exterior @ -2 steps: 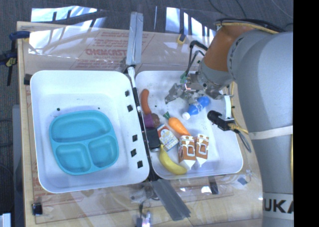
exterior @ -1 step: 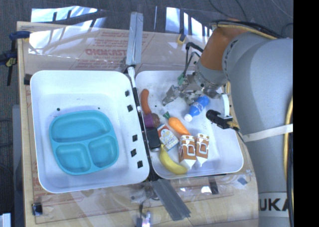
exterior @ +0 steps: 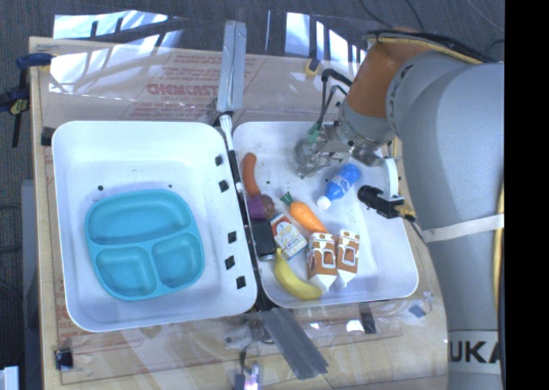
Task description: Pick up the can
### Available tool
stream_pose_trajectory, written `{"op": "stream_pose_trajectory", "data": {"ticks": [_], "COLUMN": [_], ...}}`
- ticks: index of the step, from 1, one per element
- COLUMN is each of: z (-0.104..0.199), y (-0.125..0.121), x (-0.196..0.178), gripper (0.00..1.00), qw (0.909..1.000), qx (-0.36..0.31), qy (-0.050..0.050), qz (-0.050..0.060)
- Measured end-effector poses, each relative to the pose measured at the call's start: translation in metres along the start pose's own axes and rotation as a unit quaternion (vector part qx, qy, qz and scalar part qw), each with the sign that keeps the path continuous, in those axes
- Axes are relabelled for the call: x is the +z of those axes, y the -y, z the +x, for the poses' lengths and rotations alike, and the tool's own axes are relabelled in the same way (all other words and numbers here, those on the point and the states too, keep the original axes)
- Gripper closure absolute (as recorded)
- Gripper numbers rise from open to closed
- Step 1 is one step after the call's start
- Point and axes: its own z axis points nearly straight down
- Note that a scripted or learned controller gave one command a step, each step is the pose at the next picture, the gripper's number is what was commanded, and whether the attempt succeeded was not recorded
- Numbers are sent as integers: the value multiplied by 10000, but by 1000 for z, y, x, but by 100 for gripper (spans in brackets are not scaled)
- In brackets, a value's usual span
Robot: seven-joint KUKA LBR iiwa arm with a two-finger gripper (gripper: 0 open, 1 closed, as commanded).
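Camera view has the grey arm with its orange band (exterior: 377, 80) reaching down into the right white bin (exterior: 403, 273), near its far edge. Its two-finger gripper (exterior: 316, 157) sits on a dull silver can (exterior: 309, 153) there, just beside a blue-capped bottle (exterior: 339, 185). Finger spread and grip are too blurred to tell.

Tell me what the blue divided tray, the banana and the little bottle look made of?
Blue tray: likely moulded plastic, matte, uniform colour with rounded compartments. Banana: smooth and evenly yellow, probably a plastic toy, though real fruit can't be excluded. Bottle: seemingly glossy plastic, blue body with a white cap.
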Motion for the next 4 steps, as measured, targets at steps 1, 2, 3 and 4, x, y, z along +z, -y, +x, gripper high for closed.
{"op": "stream_pose_trajectory", "data": {"ticks": [1, 2, 3, 4], "z": [1, 44, 44, 23], "y": [0, -5, -5, -14], "x": [-9, -102, -101, -22], "gripper": [100, 100, 0, 0], "qw": [10000, 9992, 9992, 9991], "qx": [-30, 361, 360, -322], "qy": [3, 17, 15, 62], "qz": [17, -155, -150, -265]}}
